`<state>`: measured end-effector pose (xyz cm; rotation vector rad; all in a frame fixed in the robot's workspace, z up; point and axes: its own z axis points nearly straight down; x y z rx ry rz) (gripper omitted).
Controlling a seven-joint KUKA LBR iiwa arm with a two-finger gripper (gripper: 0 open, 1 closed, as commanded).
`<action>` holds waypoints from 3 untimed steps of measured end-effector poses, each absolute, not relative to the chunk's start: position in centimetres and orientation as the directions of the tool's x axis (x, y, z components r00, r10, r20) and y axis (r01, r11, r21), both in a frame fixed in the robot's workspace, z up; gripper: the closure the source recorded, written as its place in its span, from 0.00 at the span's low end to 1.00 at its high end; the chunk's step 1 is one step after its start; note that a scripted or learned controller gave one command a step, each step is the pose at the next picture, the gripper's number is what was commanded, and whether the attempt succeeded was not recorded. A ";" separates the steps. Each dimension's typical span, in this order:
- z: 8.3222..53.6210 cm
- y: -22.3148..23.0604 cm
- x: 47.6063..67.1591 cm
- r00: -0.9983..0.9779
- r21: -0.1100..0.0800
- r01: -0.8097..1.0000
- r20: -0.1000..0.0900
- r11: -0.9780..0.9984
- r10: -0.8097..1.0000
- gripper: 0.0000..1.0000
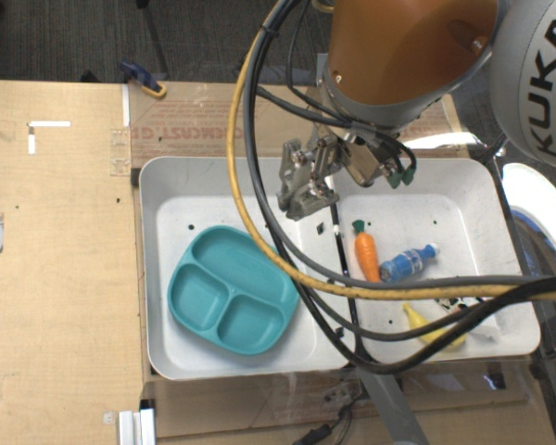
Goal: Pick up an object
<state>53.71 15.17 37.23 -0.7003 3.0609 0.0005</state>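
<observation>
Progress looks early: nothing is lifted yet, as far as this view shows. Gripper (301, 193) hangs above the dividing wall between the 2 white bins, low in the frame of the wrist assembly, and whether it is wide, narrow or holding anything I cannot tell, since the metal parts overlap and blur together. No object shows in it. Candidate objects all lie on bin floors: teal divided plate (232, 290) with 3 compartments sits in the left bin (153, 248), tilted toward the lower right; toy carrot (366, 255) lies in the right bin (473, 179) just beside the centre wall, green top pointing up-frame; small blue bottle (409, 262) lies on its side just right of the carrot, near but apart; yellow item (434, 327), possibly a toy banana, rests lower in the same bin, partly hidden by black and yellow cables (259, 230). Carrot is the nearest thing to the gripper, below and right of it. Judgement: approach stage only, with descent, closing and lift all left to do. Target choice unclear from this frame.
</observation>
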 end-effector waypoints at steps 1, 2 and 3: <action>40.5 22.9 61.8 -0.915 0.000 -0.403 0.001 0.915 -0.403 1.00; 30.0 18.5 64.8 -0.928 0.000 -0.371 0.002 0.928 -0.371 1.00; 37.6 22.9 60.3 -1.000 0.000 0.010 0.000 1.000 0.010 1.00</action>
